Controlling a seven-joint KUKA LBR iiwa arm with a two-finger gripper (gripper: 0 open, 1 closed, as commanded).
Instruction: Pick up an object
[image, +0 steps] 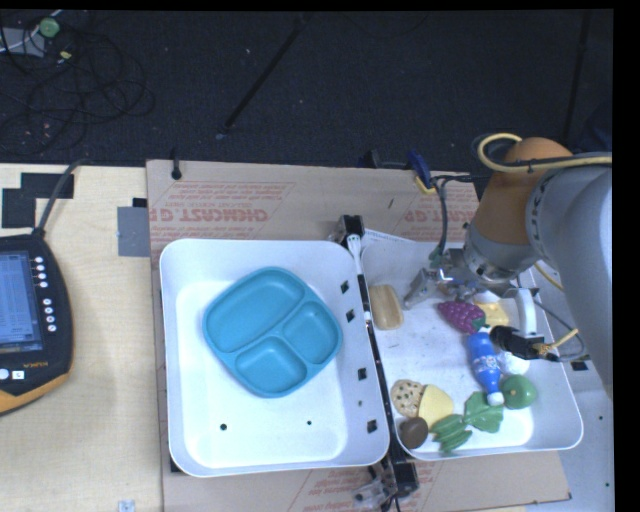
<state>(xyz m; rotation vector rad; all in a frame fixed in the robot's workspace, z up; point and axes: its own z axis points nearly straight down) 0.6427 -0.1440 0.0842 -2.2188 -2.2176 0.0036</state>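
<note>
Since the toy food is heaped along the right bin's (560, 440) front edge, the end effector (432, 282), its grip state impossible to tell, hangs at the far edge beside the purple grapes (462, 316), probably the chosen target.

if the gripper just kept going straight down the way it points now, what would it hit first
Most likely the purple bunch of toy grapes, lying just below the gripper in the right white bin. Depth is hard to judge from this slanted view, so it might land on bare bin floor beside them instead.
</note>
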